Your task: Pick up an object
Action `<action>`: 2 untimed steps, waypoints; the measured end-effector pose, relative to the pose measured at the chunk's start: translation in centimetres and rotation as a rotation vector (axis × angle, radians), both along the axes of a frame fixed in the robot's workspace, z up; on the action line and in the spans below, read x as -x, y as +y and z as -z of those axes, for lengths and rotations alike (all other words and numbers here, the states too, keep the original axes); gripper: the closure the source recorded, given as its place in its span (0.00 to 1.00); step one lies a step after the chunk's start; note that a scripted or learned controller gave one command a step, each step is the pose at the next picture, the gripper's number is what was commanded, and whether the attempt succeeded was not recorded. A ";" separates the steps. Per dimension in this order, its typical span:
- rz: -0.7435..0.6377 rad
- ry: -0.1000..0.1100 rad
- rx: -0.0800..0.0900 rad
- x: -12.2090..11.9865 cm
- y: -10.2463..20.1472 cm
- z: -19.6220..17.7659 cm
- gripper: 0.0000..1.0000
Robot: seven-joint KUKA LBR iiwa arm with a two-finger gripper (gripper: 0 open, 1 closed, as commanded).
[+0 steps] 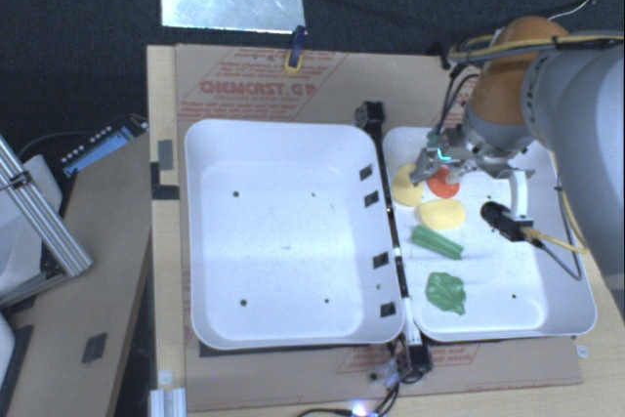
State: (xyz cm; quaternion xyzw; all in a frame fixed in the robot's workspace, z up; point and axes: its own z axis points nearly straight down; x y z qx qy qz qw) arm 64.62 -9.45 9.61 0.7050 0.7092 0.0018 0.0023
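The claw [438, 163] is lowered into the right bin [557, 308], at middle right of the frame, directly over a red object [445, 185], probably chosen for grasping. Whether it is open or closed cannot be told. A yellow piece [441, 214] lies just below.

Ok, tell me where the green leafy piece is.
In the camera view, the green leafy piece lies in the right bin, near its front, just below the green stick.
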 end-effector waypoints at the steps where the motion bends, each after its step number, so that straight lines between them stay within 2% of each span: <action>1: 0.000 0.000 0.000 0.0 0.0 0.0 0.00; 2: 0.000 0.000 0.000 0.0 0.0 0.0 0.00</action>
